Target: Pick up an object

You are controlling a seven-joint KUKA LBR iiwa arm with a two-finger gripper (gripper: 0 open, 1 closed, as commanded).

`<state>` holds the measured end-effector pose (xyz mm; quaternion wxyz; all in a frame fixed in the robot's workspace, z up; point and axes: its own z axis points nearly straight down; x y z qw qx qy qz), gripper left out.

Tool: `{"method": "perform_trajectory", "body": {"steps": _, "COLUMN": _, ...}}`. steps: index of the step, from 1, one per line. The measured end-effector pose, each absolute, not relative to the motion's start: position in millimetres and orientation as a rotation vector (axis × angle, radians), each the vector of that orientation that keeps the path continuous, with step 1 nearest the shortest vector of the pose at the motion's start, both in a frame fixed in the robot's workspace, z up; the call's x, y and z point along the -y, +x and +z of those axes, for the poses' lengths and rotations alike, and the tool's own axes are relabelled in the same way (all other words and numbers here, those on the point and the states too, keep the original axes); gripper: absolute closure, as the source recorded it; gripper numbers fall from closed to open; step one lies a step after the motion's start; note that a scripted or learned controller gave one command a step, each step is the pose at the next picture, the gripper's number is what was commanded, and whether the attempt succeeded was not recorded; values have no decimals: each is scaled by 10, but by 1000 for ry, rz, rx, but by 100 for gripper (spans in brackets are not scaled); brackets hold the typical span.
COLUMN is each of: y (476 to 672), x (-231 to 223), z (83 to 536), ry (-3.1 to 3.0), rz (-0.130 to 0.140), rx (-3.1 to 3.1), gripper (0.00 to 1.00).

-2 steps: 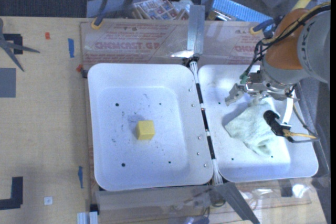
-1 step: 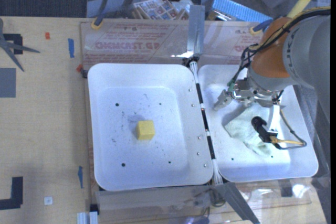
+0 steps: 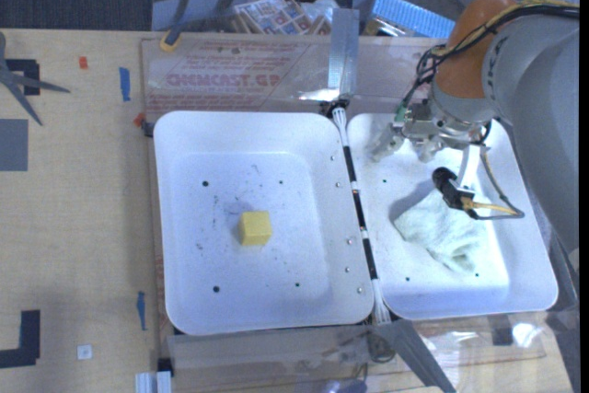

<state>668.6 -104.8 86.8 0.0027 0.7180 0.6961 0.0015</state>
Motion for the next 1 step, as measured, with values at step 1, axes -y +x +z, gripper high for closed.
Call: {"method": "perform_trajectory", "body": {"steps": 1, "y": 6564, "x": 912, "z": 1848, "ry": 1927, "rz": 2, "rx": -2476, "gripper": 0}}
